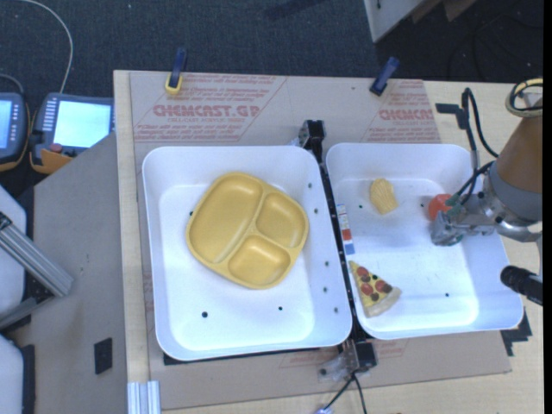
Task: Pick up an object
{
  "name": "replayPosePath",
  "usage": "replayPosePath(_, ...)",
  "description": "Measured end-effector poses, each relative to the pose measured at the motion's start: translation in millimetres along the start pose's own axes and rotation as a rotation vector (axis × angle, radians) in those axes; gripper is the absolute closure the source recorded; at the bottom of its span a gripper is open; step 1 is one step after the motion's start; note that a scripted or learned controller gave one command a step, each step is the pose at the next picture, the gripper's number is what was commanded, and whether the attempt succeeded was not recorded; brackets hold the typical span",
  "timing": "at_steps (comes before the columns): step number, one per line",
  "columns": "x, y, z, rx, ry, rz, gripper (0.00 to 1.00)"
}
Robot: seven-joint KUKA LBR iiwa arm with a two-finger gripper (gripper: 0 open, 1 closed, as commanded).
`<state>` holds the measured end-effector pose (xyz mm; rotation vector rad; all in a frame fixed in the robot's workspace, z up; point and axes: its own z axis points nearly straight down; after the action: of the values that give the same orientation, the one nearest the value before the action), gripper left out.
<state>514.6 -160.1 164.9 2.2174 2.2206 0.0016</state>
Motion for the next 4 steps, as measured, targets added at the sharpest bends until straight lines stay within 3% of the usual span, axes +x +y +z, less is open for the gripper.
replayPosePath(1,3.3,2.9,-63.4,-0.005,-0.001,-0.001,1.0)
replayPosePath(2,3.1,4.1,-102.5,-0.003,-0.001,0.0,1.0)
replayPosePath(4,103.1,31.6,-106.8,0.0,0.001,-0.003,1.0)
